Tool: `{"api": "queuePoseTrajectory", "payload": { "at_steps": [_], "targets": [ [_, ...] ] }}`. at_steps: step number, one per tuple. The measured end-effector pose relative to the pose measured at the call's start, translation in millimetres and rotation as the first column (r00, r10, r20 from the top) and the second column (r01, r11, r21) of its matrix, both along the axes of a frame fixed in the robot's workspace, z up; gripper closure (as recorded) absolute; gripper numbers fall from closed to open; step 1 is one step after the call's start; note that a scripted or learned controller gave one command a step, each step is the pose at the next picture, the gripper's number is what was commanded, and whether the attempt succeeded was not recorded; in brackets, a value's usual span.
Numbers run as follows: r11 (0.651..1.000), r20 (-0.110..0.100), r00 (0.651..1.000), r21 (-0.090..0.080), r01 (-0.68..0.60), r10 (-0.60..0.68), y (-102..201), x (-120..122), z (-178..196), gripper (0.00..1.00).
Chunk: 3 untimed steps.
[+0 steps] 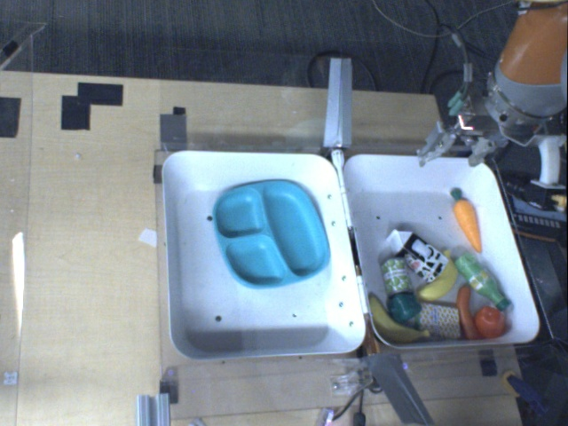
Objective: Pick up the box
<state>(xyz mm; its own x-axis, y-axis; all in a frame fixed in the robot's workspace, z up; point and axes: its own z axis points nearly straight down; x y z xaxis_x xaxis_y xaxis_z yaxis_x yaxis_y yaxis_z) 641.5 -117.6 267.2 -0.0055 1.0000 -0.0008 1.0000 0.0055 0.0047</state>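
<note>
So going left to right, using the divider [338,162] between the two bins as your reference. Left of the divider you've got the left bin [191,327] with just a blue tray [269,231] lying flat in the middle, three compartments up. It's well away from the action, so you can ignore it for this task.

Right of the divider is the right bin [390,180], and everything's heaped into its near corner. The box [422,256], the black-and-white patterned one, sits at the far edge of that heap, tilted, leaning on a can [397,274] on the divider side and a banana [439,281] on the other. A green bottle [480,278] lies further from the divider, a tomato [491,321] is in the corner, and a second banana [390,321] curls along the near wall. A carrot [467,223] lies on its own, apart from the pile.

Your gripper [457,145] hangs over the bin's far rim, well apart from the box and holding nothing. Fingers look spread apart, though it's small and a bit blurry there, so don't take that as certain.

My read: the pick hasn't started. Since the box is propped on its neighbours, I'd come in from its exposed far side, or the can and banana will get shoved along with it.
</note>
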Motion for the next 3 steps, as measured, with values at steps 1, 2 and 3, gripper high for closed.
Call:
{"api": "queuePoseTrajectory", "payload": {
  "at_steps": [1, 2, 3],
  "targets": [
    [1.000, -0.001, 1.000, 0.000, -0.004, 0.004, -17.1, 28.4, -153.3, 0.00],
    [0.986, 0.000, 0.986, 0.002, 0.167, -0.167, 16.8, -7.4, -178.8, 0.00],
    [0.979, 0.006, 0.979, 0.003, 0.205, -0.205, 22.0, -106.4, -177.6, 0.00]
  ]
}}
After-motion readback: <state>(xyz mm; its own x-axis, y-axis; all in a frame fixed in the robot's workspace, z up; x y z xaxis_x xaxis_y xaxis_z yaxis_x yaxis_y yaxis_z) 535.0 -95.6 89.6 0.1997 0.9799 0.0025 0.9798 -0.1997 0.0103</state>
